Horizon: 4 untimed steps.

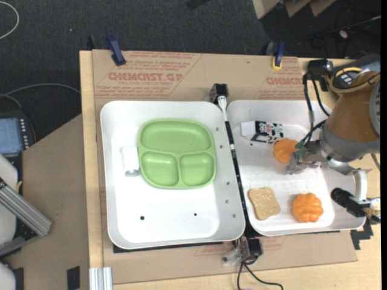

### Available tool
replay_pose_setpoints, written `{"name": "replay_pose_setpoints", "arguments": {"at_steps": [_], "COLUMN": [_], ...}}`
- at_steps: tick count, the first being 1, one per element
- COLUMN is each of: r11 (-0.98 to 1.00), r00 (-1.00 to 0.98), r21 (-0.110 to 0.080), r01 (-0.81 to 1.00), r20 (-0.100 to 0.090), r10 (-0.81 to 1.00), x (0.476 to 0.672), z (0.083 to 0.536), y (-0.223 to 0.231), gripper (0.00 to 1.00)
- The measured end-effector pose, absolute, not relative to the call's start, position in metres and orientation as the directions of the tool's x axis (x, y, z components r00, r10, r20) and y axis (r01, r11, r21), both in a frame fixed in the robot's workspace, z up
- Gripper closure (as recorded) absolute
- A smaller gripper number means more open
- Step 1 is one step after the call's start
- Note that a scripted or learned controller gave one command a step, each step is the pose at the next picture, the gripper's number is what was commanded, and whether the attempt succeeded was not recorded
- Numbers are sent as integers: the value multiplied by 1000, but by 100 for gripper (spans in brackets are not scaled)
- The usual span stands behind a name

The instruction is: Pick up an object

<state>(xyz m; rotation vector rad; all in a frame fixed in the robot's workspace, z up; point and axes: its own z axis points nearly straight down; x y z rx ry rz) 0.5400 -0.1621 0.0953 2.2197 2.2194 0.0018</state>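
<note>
Within the right shallow white plastic bin, round orange ball touching the hand, finger state cannot be told; nearby orange pumpkin-shaped toy, tan toast slice; advisable: centre squarely before closing.

Left bin holds the divided plate, a small block just left of it. Right bin: carton behind, toast in front, pumpkin to its right.
</note>
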Motion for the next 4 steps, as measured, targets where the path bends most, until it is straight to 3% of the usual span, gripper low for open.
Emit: {"name": "replay_pose_setpoints", "arguments": {"at_steps": [1, 2, 3, 4], "r11": [13, 9, 10, 4], "r00": [-13, -9, -10, -5], "r21": [11, 1, 6, 20], "r01": [1000, 1000, 1000, 1000], "r20": [5, 5, 4, 7], "r10": [1000, 1000, 1000, 1000], "x": [534, 478, 480, 481], "z": [190, 235, 289, 448], "y": [-44, 32, 110, 125], "gripper": [100, 100, 100, 100]}}
